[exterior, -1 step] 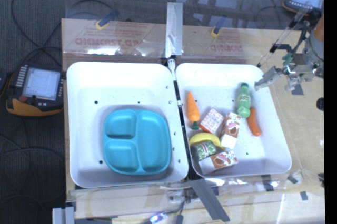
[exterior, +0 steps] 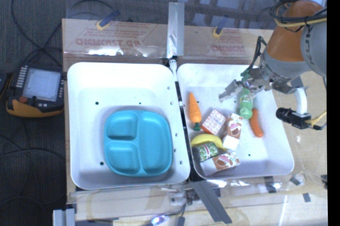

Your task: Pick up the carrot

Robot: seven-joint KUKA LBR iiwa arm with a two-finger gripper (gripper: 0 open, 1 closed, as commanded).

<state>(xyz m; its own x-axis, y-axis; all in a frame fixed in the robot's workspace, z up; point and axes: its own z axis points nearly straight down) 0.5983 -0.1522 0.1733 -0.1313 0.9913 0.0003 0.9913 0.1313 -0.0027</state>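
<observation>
The carrot (exterior: 195, 108) is orange with a green end and lies in the right bin (exterior: 276, 164), close to its left wall, pointing toward the front. My gripper (exterior: 241, 87) hangs over the back middle of that bin, well to the right of the carrot and apart from it. It sits just above a green bottle (exterior: 245, 105). The carrot lies free, with nothing touching it.
A slim orange-red item (exterior: 256, 123) lies right of the bottle. Small food boxes (exterior: 214, 121) (exterior: 232, 132) (exterior: 226, 160), a banana (exterior: 206, 139) and a can (exterior: 204, 151) crowd the bin's front. A blue divided plate (exterior: 139, 142) rests in the left bin (exterior: 85, 81).
</observation>
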